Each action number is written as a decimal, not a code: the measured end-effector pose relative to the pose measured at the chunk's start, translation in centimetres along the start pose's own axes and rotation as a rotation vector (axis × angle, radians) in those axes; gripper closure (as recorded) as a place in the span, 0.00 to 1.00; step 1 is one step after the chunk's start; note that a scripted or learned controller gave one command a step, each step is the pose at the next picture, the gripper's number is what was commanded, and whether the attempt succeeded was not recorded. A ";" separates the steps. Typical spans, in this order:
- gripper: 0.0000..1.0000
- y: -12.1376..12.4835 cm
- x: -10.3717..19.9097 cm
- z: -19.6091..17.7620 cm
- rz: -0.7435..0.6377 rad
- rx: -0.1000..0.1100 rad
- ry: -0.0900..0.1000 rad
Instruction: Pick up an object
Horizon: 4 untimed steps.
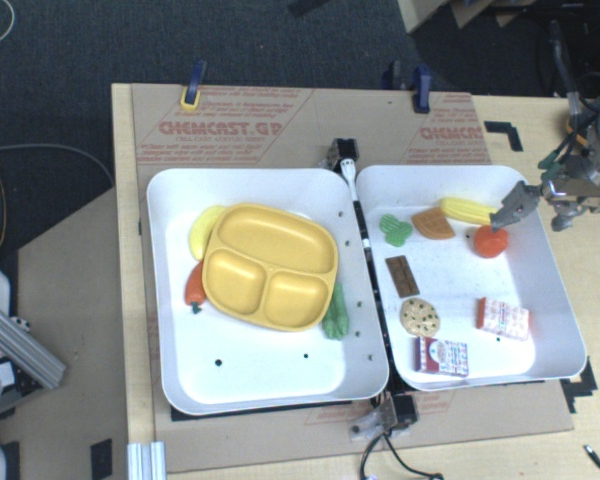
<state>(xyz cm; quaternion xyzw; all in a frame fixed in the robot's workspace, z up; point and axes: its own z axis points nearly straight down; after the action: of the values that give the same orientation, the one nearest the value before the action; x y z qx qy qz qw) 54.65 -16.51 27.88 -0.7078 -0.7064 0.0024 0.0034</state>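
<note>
The right bin holds several toy foods: a red tomato, a yellow corn-like piece, an orange piece, a green piece, a brown bar, a cookie and two red-and-white boxes. My gripper hangs over this bin's far right side, open, fingers spread. Its left fingertip is just above and right of the tomato. Nothing sits between the fingers.
The left bin carries a yellow divided plate, with a yellow item and a red-orange item at its left edge and a green item at its right. Clamps stand at the bench's back.
</note>
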 end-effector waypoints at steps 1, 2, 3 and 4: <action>0.00 0.2 0.0 -0.5 -0.002 -0.009 -0.002; 0.00 0.1 -0.6 5.7 -0.001 -0.001 0.000; 0.00 -0.4 -0.6 11.9 -0.001 0.000 0.001; 0.00 -0.2 -1.4 16.8 -0.001 -0.002 0.001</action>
<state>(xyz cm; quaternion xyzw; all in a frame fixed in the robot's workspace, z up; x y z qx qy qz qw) 54.34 -17.86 11.10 -0.7074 -0.7068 0.0014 0.0031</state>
